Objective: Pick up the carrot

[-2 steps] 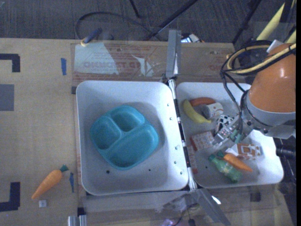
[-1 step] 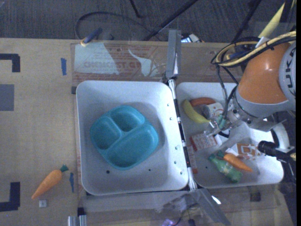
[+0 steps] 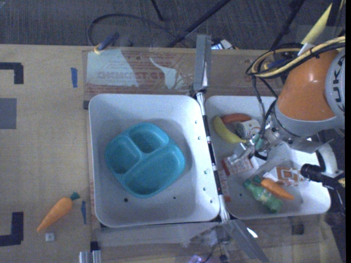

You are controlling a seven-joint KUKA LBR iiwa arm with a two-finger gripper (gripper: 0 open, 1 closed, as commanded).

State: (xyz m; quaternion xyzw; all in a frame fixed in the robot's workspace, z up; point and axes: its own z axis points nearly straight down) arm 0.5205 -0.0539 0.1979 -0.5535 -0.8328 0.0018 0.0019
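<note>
Arm over the right bin, carrots in two places.

The grey arm with its orange band reaches in over the right shallow white bin (image 3: 318,201), its end effector (image 3: 262,144) low among the clutter; whether it is spread or pressed together cannot be told. An orange carrot (image 3: 277,189) lies in that bin, touching a green bottle (image 3: 263,195), with a yellow banana (image 3: 226,130) and a red-orange piece (image 3: 237,117) further back. Another orange toy carrot with a green top (image 3: 55,212) lies on the wooden table (image 3: 44,147), left of the left white bin (image 3: 109,114), which holds a teal divided plastic plate (image 3: 145,159).
</note>
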